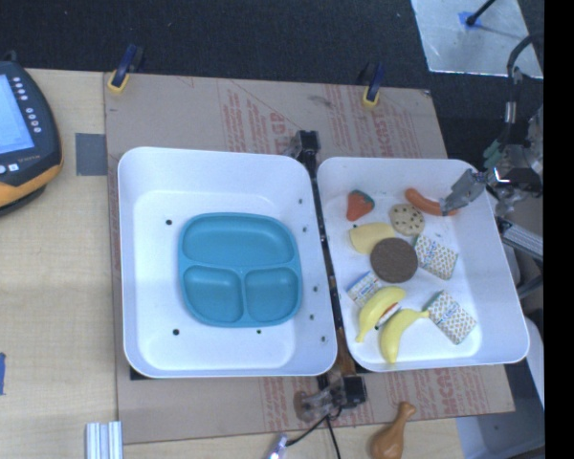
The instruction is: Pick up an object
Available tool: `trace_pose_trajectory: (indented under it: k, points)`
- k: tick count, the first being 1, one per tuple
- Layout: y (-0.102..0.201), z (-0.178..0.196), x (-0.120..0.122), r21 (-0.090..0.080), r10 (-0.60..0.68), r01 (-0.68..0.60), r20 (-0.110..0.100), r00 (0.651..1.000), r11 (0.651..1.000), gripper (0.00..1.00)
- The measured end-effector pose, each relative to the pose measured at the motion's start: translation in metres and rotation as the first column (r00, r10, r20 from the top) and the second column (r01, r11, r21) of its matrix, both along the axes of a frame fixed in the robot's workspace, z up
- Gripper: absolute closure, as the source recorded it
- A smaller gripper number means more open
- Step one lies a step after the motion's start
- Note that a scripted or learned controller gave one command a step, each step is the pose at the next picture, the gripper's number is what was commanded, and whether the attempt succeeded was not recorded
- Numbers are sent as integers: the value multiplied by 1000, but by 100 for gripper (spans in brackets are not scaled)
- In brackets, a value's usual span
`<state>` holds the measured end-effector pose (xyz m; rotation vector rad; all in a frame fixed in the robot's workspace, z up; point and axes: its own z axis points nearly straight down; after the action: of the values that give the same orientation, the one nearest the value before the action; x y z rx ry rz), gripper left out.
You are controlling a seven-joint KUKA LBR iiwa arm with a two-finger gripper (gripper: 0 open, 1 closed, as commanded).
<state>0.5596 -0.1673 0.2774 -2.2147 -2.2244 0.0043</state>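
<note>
At the right bin's (513, 290) far right corner: gripper (459, 195) poised low, finger state not discernible. Touching or just beside its tip: orange sausage (422, 199). Near, leftward: speckled cookie (407, 220), strawberry (361, 204). Farther toward the near rim: brown disc (393, 259), two bananas (390, 316). Well apart, left bin: blue divided plate (240, 267).
</note>
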Motion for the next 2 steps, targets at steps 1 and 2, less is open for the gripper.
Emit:
trace_pose_trajectory:
  k: [1,2]
  points:
    - [6,-117,95,-1,1,-1,-3,1000,1000,0]
    - [45,-186,47,-1,1,-1,-1,1000,1000,0]
